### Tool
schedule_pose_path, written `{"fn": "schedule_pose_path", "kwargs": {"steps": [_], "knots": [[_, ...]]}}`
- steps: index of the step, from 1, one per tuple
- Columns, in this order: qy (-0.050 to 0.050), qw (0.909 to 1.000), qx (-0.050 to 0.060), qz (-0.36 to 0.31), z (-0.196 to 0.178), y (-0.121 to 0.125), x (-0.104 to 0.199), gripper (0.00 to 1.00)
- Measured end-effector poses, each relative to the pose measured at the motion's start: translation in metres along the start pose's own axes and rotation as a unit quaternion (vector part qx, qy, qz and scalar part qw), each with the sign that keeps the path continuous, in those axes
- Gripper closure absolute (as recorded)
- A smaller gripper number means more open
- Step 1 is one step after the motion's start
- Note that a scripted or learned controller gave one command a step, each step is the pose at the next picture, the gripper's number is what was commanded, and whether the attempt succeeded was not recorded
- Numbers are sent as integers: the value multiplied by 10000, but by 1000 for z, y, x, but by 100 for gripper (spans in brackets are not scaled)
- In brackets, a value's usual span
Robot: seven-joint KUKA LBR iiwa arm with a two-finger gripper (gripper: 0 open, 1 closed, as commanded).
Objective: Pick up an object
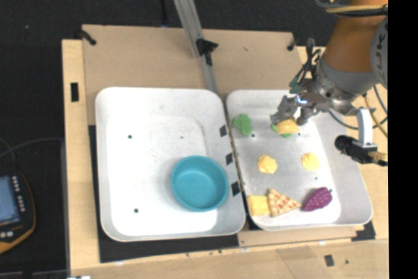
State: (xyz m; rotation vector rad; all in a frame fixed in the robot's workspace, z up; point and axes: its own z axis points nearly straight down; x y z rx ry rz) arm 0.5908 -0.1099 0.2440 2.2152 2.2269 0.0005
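Gripper (pixel 288 115) sits right over a yellow piece (pixel 286 128) in the right bin (pixel 346 173), grip state unclear, so we reckon we're mid-grab and next comes a clean lift.

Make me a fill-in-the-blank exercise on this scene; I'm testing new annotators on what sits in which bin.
1. The blue bowl sits in the ____ bin as the camera sees it.
2. The gripper is at a ____ object in the right bin.
3. The grape bunch is ____ in colour.
4. The pizza slice lies between a yellow block and the ____.

Missing words: left; yellow; purple; grape bunch
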Motion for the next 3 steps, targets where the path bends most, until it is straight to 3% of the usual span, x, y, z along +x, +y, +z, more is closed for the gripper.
{"fn": "schedule_pose_path", "kwargs": {"steps": [1, 3], "knots": [[6, 10000, -1, -1, 9, -3, 55, 100], [13, 10000, -6, -16, -8, -14, 165, 100]]}}
